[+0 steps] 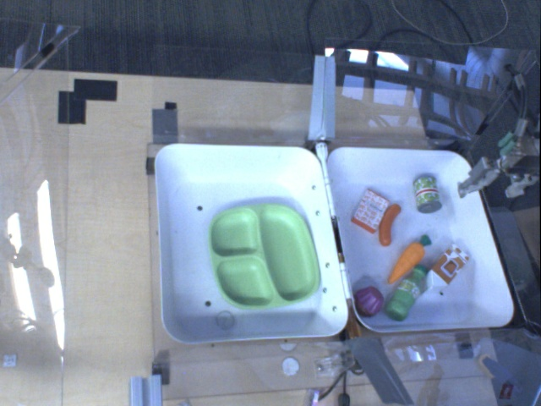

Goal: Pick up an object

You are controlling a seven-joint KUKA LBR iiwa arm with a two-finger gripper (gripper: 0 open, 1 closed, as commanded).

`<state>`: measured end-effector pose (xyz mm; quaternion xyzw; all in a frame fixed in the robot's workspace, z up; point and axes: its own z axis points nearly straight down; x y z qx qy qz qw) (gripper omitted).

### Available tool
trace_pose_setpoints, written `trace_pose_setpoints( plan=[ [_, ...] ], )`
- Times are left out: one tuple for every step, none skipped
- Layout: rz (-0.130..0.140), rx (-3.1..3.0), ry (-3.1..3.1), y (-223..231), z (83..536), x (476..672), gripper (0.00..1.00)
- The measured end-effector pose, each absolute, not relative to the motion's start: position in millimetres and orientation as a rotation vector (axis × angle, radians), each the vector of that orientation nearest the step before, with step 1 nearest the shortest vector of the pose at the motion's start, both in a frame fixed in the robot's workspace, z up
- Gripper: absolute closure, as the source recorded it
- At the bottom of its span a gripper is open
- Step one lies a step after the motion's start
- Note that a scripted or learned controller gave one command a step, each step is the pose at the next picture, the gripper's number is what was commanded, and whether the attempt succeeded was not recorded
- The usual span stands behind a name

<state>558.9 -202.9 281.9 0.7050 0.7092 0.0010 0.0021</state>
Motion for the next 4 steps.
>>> trace_pose_setpoints(
  plan=[
    [0.003,2.045,2.380,-203.9,157.1,622.4,0.00],
    [0.007,1.973,2.433,-203.3,88.3,653.3,0.00],
    [0.012,1.961,2.433,-201.8,101.8,656.3,1.00],
    [0.006,1.822,2.548,-172.0,184.6,648.1,1.00]
  ],
)
